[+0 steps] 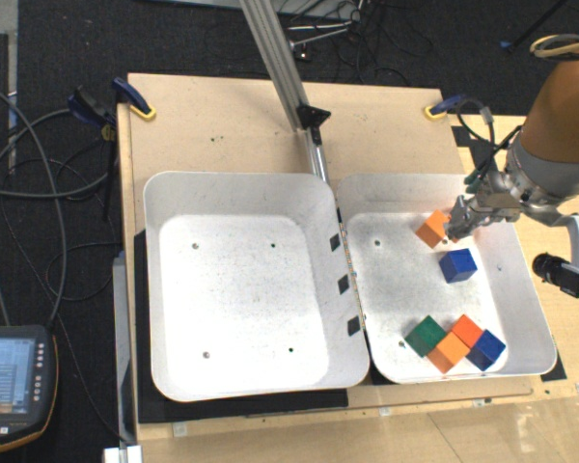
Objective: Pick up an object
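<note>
Right now I see the pincer (460, 222) low in the right bin (521, 258), touching the orange cube's (431, 229) right side, blue cube (457, 265) just below it; can't tell its opening or any hold.

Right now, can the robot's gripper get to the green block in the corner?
Probably yes. The green block lies uncovered in the right bin, though an orange block touches one side. The gripper hangs farther back over the same bin.
</note>
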`<state>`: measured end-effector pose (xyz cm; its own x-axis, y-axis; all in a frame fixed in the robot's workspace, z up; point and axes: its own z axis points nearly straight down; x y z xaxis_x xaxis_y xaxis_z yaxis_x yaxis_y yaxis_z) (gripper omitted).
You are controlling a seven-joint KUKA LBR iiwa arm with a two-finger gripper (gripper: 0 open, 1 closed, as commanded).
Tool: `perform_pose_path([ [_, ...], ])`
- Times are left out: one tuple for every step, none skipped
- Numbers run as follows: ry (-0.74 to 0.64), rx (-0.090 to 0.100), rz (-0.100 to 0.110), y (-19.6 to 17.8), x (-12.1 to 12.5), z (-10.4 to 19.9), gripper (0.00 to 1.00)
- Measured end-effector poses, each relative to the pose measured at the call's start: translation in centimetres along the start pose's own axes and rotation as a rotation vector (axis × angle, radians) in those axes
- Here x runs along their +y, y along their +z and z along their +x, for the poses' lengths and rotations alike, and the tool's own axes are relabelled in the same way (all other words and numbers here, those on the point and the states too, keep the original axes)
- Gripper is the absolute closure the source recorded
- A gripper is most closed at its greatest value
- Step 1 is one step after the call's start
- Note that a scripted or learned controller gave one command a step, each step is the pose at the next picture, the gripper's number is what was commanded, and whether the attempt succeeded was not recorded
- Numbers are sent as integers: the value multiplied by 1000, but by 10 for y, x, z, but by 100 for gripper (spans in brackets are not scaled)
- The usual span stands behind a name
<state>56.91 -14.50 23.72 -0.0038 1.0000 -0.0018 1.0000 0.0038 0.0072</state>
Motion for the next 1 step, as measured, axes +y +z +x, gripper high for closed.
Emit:
perform_pose_path([
  [1,-1,0,-48,2,0,100],
])
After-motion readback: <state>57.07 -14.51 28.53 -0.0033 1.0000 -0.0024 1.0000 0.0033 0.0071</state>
